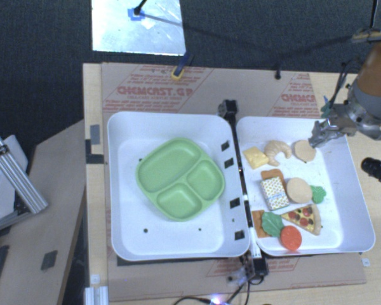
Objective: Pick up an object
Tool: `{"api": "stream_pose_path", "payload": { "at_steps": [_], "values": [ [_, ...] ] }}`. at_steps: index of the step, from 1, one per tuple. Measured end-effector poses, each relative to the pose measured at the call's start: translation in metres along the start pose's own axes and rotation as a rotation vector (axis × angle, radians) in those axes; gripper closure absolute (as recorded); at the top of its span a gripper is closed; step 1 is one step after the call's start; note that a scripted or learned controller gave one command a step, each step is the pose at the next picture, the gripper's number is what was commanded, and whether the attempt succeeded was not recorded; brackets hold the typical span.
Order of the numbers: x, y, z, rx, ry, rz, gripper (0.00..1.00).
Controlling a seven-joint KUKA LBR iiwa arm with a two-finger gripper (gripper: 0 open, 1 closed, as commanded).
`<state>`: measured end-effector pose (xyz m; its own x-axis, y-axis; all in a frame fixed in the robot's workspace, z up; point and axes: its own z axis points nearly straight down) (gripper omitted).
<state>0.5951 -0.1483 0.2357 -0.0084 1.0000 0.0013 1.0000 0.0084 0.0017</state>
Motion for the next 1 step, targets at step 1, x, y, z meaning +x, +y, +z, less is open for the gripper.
{"api": "stream_pose_path", "payload": {
  "at_steps": [1],
  "values": [
    [0.0517, -0.015, 0.0127, 0.002, 0.001, 0.0, 1.0]
  ]
}}
